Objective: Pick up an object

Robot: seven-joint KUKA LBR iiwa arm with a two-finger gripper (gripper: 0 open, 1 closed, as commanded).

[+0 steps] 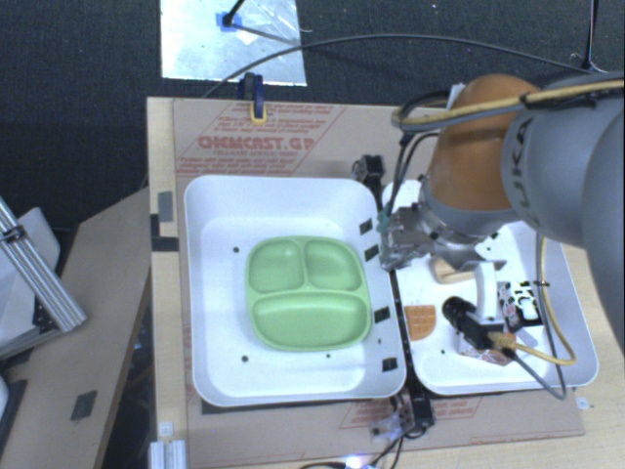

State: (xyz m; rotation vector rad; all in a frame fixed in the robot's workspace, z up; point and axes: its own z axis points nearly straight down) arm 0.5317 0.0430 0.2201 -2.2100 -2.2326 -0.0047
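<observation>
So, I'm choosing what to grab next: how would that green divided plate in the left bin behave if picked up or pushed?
The green divided plate looks like moulded plastic, so probably stiff and light for its size. It lies flat on the left bin, so a push would likely slide it, not tip or roll it. Its low rounded rim may be slippery to pinch.

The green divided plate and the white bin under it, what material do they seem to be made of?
The green divided plate looks like moulded plastic with a matte finish: even pale colour, rounded compartment ridges, soft sheen. The left white bin also seems to be plastic, smooth and slightly glossy, with rounded corners; this cannot be confirmed by look alone.
</observation>
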